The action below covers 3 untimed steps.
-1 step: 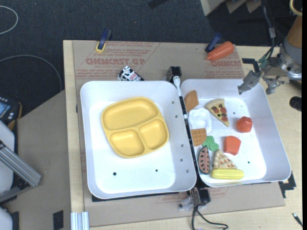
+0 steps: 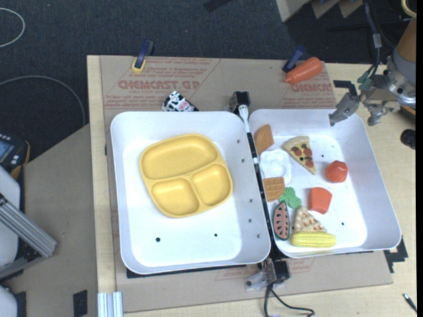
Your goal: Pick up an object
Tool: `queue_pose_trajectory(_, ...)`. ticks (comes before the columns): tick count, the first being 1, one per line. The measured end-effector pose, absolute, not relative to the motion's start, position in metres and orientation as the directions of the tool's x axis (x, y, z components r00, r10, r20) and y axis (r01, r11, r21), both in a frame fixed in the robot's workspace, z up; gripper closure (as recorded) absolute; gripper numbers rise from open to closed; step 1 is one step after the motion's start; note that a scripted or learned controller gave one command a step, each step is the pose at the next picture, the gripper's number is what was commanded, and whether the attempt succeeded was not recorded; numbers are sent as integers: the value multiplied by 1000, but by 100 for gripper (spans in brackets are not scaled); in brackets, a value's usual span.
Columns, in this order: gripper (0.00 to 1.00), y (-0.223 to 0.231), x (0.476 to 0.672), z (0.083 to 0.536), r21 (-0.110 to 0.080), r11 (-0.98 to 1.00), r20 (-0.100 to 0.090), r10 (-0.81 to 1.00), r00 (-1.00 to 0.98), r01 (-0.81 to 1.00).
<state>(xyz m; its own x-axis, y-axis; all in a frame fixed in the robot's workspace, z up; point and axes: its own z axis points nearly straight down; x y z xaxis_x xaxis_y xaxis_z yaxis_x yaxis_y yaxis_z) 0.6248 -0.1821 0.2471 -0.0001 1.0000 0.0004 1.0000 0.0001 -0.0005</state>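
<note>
The gripper (image 2: 360,109) is hanging open and empty over the right bin's (image 2: 380,197) far edge, so it is needing to descend squarely above the tomato (image 2: 336,171) nearby.

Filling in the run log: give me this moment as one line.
gripper: open, over right bin far corner | held: nothing | toy food in right bin | yellow tray: left bin
</note>
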Motion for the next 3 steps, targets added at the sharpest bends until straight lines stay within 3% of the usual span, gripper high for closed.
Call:
queue_pose_trajectory(2, 0, -174, 623, 127, -7, 0, 2, 1000, 0, 1000)
queue_pose_trajectory(3, 0, -173, 624, 85, 0, -1, 2, 1000, 1, 1000)
